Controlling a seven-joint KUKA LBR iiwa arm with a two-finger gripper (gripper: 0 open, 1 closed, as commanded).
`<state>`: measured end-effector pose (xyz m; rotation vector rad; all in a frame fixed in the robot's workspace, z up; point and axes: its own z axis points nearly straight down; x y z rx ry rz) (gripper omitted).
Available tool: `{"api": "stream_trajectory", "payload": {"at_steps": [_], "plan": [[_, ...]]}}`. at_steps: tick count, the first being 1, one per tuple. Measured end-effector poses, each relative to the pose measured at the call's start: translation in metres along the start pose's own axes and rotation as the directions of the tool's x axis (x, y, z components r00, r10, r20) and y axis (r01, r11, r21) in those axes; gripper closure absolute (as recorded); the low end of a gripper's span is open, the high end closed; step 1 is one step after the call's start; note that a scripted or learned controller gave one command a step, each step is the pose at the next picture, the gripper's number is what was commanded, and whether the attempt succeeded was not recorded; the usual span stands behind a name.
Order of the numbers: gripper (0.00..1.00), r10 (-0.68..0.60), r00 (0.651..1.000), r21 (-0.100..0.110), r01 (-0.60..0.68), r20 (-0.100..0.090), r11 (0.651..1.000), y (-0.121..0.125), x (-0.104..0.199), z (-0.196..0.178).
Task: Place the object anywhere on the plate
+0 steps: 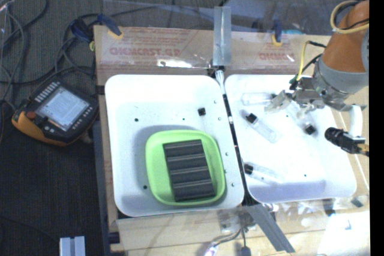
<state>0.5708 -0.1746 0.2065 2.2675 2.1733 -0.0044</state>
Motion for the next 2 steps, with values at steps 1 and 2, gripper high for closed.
{"api": "stream_trajectory", "payload": {"at_steps": [1,2], "plan": [[0.0,-0.022,1.0,0.0,0.022,-0.002,1.0,-0.043,0.037,-0.052],[0.0,0.086,0.996,0.001,-0.086,-0.002,0.996,-0.069,0.06,-0.07]]}}
